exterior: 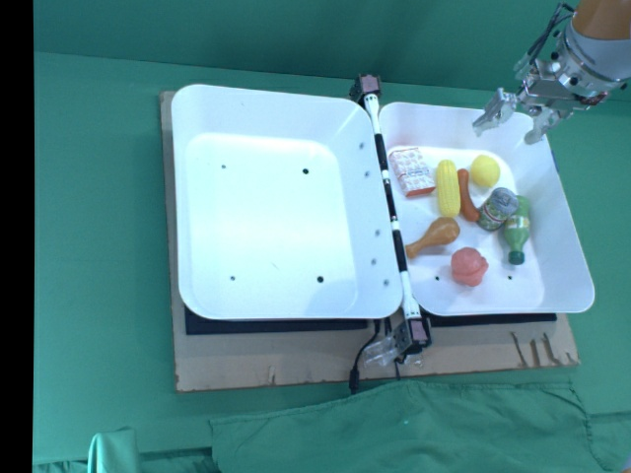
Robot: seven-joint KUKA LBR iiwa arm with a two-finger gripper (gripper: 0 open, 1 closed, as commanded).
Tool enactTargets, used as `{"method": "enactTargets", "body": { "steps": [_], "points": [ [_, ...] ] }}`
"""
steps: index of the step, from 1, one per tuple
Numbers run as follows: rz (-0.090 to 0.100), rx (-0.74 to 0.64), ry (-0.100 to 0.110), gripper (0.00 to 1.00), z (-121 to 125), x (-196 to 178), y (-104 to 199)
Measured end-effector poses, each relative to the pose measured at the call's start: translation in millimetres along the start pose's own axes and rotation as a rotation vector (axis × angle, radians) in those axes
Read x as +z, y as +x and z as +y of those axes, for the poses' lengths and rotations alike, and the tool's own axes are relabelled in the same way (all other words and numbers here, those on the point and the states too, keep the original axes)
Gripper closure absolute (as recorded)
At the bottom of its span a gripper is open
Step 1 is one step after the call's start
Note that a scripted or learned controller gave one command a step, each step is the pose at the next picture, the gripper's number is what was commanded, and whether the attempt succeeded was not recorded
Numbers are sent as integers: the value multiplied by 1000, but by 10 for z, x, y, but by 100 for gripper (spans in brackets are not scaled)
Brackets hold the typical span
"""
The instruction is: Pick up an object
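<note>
Objects for picking lie grouped in the right bin (pixel 567 264), all resting on its white floor. At the group's 10 o'clock is a small red and white packet (pixel 411 171). Just beside it toward 3 o'clock lies a yellow corn cob (pixel 448 187), with a thin orange sausage-like piece (pixel 465 195) touching its right side. A yellow lemon (pixel 484 170) sits at the group's 12 o'clock. At 3 o'clock, a small can (pixel 498 208) leans against a green bottle (pixel 516 230) that lies on its side. A tan chicken drumstick (pixel 435 236) lies at 8 o'clock, and a round red fruit (pixel 469 265) sits at 6 o'clock.

The claw (pixel 515 116) hovers above the bin's far right corner, at about 1 o'clock from the group, well apart from every item. Its two fingers are spread wide with nothing between them. The grey arm with its orange band (pixel 603 0) enters from 2 o'clock.

The left bin (pixel 197 106) sits just beside the right one, at 9 o'clock, joined along a black and white divider bar (pixel 386 200). Both bins rest on a cardboard sheet (pixel 296 363) on the green desk (pixel 99 215).
</note>
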State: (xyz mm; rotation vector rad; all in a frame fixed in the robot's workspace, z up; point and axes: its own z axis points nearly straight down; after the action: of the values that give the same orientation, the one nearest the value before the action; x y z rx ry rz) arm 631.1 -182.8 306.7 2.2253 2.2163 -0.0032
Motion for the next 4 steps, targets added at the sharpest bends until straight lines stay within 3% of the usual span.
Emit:
{"method": "enactTargets", "body": {
  "steps": [2, 3, 4],
  "points": [
    [0, -1, 0, 0, -2, 811, 47],
    [-6, -1, -20, 0, 35, 933, 23],
    [-6, 4, -16, 100, 23, 859, 13]
  ]
}}
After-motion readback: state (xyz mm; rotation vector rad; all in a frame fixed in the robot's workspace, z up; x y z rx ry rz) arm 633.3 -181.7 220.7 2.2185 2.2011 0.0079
